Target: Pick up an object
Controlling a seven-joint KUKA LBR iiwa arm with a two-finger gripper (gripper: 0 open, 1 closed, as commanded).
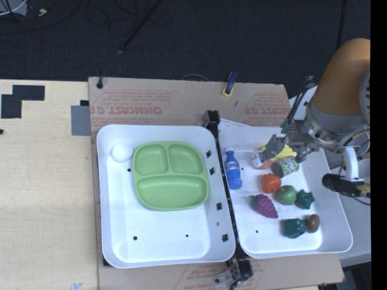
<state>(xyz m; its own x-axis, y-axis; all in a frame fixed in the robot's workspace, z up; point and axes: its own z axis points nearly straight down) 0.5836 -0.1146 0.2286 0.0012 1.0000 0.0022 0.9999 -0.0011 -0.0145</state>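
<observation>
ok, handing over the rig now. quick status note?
Gripper: low over the right bin, at its upper part beside a small can; finger state unclear, nothing visibly held.
Right bin: blue bottle, tomato, green fruit, purple grapes, teal pieces.
Left bin: green tray, white ball.
Done: no pick seen. Left: grasp and lift one object.

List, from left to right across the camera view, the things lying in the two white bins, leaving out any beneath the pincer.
White ball → green divided plate → blue bottle → purple grapes → green fruit → brown nut.
</observation>
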